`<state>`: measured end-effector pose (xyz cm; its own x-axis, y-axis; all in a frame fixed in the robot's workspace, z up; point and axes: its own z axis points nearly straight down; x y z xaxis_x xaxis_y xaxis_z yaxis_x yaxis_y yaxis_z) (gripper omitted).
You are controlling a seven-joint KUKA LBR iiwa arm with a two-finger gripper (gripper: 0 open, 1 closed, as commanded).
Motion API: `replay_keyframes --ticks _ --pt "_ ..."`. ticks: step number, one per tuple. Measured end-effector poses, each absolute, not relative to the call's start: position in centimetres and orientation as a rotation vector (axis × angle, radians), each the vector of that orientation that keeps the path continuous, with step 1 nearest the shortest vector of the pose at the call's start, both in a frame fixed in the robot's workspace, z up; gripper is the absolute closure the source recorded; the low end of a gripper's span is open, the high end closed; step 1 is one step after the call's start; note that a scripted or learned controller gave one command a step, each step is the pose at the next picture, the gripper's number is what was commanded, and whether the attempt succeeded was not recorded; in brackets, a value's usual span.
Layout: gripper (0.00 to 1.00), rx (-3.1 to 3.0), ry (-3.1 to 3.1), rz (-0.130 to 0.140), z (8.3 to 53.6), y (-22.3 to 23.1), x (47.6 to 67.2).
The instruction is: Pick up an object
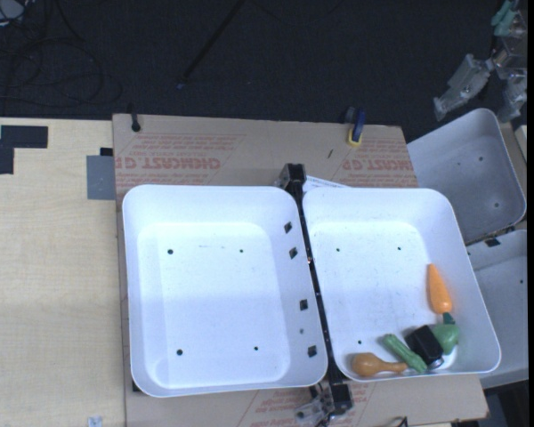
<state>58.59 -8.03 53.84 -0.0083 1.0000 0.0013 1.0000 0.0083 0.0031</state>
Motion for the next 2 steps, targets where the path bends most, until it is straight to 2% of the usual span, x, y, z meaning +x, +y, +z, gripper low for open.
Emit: replay_keyframes --ticks 1,2 --pt "0.00 2.223 2.219 -0.004 53.6 -11.2 64.6" --pt "1.00 2.219 2.228 -0.007 54.7 -10.9 64.4"
